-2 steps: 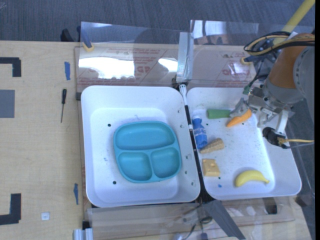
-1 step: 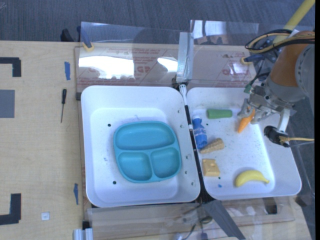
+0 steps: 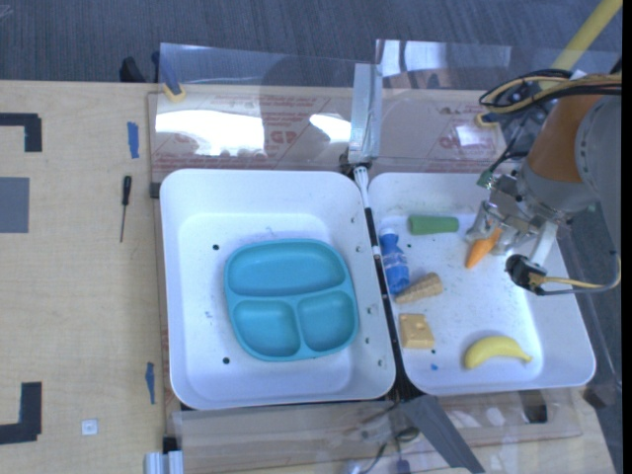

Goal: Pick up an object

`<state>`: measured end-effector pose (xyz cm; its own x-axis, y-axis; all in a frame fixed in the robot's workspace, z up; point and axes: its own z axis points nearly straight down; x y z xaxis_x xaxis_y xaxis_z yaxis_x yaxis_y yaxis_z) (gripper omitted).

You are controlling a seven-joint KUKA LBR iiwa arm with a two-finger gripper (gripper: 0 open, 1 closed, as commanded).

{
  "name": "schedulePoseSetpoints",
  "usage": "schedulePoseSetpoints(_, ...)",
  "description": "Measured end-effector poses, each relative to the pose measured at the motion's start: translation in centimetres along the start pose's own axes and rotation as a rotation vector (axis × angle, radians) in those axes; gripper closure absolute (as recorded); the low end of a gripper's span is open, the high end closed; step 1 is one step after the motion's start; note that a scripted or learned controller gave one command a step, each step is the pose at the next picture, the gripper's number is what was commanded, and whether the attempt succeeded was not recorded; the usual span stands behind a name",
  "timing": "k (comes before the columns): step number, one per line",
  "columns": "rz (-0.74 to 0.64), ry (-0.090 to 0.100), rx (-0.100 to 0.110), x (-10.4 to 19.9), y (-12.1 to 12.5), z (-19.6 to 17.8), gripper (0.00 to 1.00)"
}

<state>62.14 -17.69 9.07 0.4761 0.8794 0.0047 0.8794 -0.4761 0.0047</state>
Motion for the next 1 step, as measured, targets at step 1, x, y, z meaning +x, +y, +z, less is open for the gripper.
schedulePoseSetpoints(1,0.018,-0.003,-0.005,-2.35,-1.63,-9.64,1.0)
